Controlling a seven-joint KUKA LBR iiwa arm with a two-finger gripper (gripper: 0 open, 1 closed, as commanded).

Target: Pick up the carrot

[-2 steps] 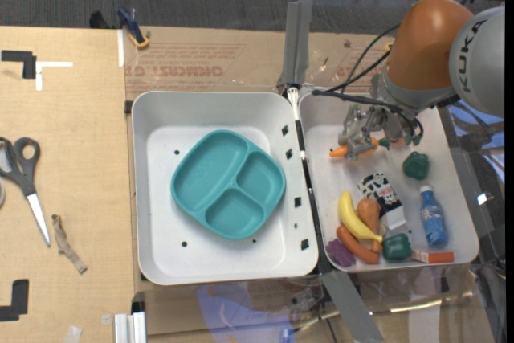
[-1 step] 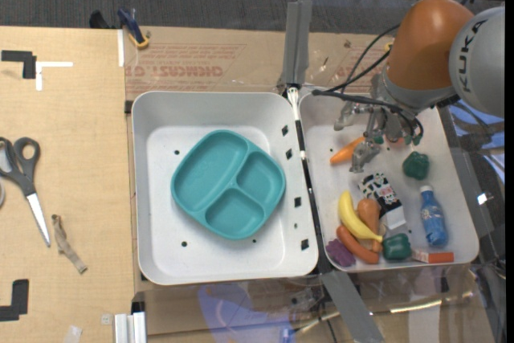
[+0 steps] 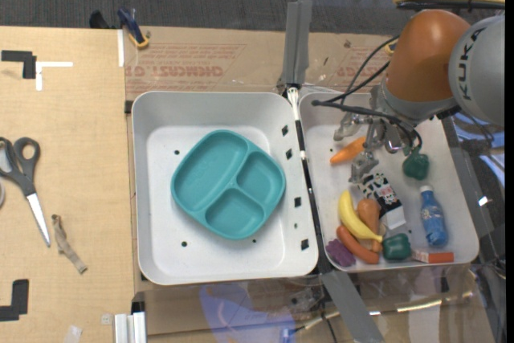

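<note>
The carrot (image 3: 348,151) is a small orange piece lying in the upper left part of the right bin (image 3: 321,197), pointing left. My gripper (image 3: 367,142) hangs low over the bin just right of the carrot, close against its thick end. The grey arm with its orange band (image 3: 426,52) comes in from the upper right, and its cables hide part of the gripper.
Below the carrot lie a black-and-white box (image 3: 382,193), a banana (image 3: 353,214), a sausage (image 3: 358,246), a purple piece (image 3: 340,253), a green pepper (image 3: 396,247), a blue bottle (image 3: 431,217) and a green lump (image 3: 415,166). The left bin holds a teal divided plate (image 3: 229,185). Scissors (image 3: 24,173) lie far left.
</note>
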